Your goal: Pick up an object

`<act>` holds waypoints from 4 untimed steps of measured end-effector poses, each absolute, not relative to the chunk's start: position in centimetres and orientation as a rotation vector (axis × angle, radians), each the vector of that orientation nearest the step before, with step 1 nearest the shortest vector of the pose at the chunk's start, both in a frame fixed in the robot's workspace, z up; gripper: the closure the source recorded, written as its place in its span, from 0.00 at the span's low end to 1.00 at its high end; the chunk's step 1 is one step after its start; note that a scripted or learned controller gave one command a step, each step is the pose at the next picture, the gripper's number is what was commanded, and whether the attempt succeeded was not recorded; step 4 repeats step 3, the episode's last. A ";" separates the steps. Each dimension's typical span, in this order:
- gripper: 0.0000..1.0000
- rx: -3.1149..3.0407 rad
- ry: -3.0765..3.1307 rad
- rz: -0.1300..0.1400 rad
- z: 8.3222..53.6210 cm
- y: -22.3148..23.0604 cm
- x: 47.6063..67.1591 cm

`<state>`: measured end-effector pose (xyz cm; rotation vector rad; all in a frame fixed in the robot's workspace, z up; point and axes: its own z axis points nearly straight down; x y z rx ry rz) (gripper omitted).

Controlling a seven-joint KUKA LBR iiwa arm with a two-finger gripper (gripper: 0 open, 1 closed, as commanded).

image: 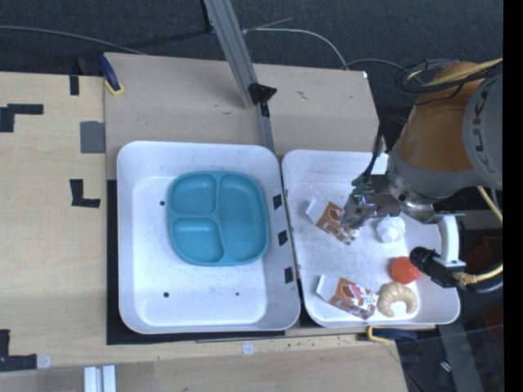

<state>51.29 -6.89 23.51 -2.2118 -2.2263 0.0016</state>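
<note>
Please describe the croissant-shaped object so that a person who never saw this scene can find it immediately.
Look in the right white bin, at its near right corner. The croissant lies there, beside a brown-and-white packet and below an orange-red piece. It alone is curved and pale tan.

2 shallow white bins stand side by side on the table: the left bin (139,243) and the right bin (327,166). The left bin holds 1 blue divided plate (218,218) with 3 compartments. The right bin holds 5 things: 2 brown and white packets, the upper packet (330,219) and the lower packet (347,294), 1 small white object (390,230), 1 red object (404,269), and 1 croissant (397,299).
</note>
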 end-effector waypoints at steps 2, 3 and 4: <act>1.00 -2.209 -2.228 0.002 21.7 4.6 50.0; 1.00 -2.211 -2.229 0.000 23.4 9.8 49.7; 1.00 -2.211 -2.229 0.000 23.4 9.8 49.7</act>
